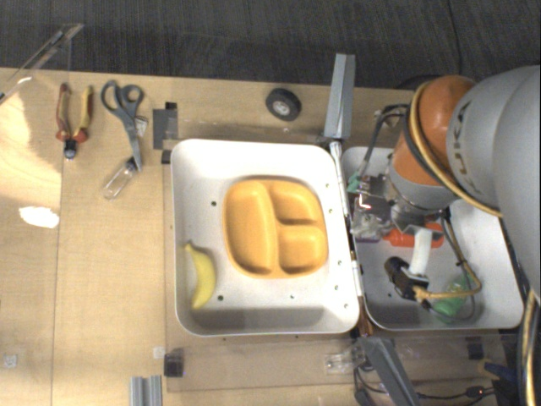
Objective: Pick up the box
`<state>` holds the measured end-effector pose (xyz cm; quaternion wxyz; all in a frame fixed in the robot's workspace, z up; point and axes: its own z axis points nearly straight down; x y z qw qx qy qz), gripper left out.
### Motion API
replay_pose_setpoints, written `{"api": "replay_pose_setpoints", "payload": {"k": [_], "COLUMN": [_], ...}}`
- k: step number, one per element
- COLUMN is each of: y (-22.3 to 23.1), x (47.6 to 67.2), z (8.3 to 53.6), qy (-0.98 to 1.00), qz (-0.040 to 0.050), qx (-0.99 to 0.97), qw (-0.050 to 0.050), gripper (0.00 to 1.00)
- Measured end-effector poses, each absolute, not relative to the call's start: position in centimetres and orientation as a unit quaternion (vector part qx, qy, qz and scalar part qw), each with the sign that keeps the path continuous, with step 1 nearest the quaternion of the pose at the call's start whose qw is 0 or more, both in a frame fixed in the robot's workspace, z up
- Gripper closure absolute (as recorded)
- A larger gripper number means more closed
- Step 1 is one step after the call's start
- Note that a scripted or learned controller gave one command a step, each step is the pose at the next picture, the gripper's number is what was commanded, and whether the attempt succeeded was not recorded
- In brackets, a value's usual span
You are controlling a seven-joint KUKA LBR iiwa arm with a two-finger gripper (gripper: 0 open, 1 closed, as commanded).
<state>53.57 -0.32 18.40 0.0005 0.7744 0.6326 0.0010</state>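
Grey arm [500, 134] looms over the right bin [497, 309], gripper [369, 217] down by its left wall, open or closed I cannot tell, orange-red box [396, 237] just beside it, mostly hidden.

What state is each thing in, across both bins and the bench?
Tray: flat, hollows up, mid left bin.
Banana: lying flat beside the tray, apart from it.
Scissors: shut, flat on the bench.
Pliers: flat on the bench, handles close together.
Tape roll: flat on the bench.
Gripper: low over the right bin.
Red thing: in the right bin, partly hidden.
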Motion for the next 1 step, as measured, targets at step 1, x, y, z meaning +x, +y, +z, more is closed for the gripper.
{"api": "replay_pose_setpoints", "payload": {"k": [1], "y": [-1.19], "x": [48.87], "z": [24.93], "qy": [0.761], "qz": [0.0023], "qx": [0.649], "qw": [0.003], "gripper": [1.00]}}
